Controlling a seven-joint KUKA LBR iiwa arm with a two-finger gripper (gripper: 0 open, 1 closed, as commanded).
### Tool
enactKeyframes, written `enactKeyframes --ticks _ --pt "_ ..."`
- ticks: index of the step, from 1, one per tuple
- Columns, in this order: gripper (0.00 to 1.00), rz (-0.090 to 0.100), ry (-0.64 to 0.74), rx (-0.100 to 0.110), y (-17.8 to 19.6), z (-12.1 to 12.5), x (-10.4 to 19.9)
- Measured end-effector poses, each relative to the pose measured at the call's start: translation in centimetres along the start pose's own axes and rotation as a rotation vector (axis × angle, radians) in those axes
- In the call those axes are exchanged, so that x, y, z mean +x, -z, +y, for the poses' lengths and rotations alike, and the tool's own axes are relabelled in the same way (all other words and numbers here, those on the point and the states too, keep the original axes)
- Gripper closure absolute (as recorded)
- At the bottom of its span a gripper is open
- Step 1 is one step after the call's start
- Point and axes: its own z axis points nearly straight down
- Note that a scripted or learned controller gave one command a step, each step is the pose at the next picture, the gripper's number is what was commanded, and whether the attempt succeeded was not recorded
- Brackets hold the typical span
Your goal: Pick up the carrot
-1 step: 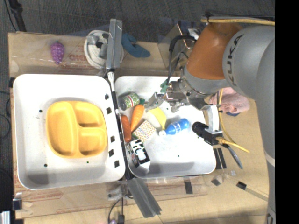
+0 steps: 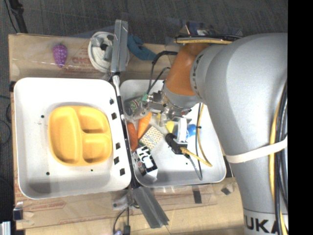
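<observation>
The arm point(image 2: 234, 97) reaches in from the right, bulky grey body over the right bin point(image 2: 215, 173), orange band above the wrist. The gripper point(image 2: 155, 106) sits low over the upper left part of that bin — its fingers are lost among cables and clutter, so I cannot tell whether they are spread or closed.

The carrot point(image 2: 143, 125) lies in the right bin near its left wall, just below the gripper, tilted, with a second orange piece point(image 2: 132, 135) close beside it on the left. No clear sight of the carrot between the fingers.

Near it: a patterned card point(image 2: 152, 138), a black-and-white box point(image 2: 145, 161) toward the bin's lower left corner, a yellow and blue item point(image 2: 183, 129) under the wrist.

Left bin point(image 2: 29, 180) holds a yellow divided tray point(image 2: 80, 133). Beyond the bins — a purple object point(image 2: 60, 54) and a white coil point(image 2: 101, 50) on the bench.
</observation>
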Motion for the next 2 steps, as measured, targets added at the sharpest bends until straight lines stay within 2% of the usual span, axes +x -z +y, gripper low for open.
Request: enactKeyframes --ticks 1,2 --pt "1.0 0.0 0.003 0.005 0.9 -0.1 0.0" --pt "1.0 0.001 -0.014 -0.004 9.7 2.2 1.9"
